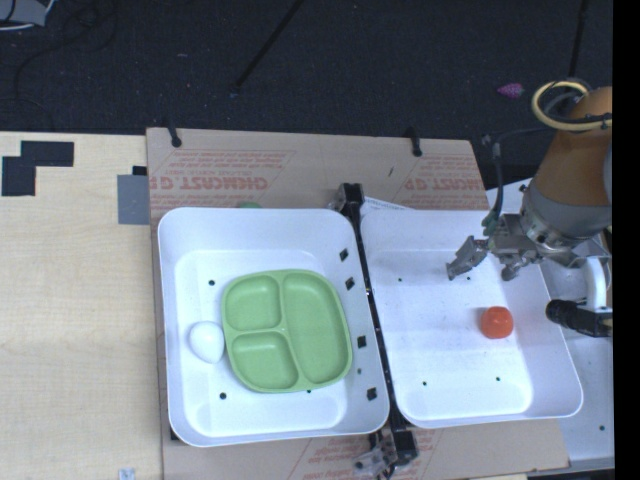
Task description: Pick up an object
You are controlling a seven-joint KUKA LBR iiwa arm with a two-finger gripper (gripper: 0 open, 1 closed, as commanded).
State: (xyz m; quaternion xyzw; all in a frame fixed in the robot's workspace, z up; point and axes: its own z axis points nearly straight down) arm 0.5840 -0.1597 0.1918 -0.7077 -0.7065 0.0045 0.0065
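Tool (487, 259) fingers hang spread apart above the upper part of the right bin (420, 388), with nothing between them. Below and a little to the right of the tool, a small orange-red object (496, 322) sits on the bin floor, apart from the fingers. Across the divide, the left bin (185, 258) holds a green three-compartment plate (286, 329), with a white egg-like ball (207, 341) touching its left edge.

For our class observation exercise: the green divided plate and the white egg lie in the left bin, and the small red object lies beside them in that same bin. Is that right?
Not quite. The camera view shows the small red object alone in the right bin; the green divided plate and white egg do lie in the left bin.
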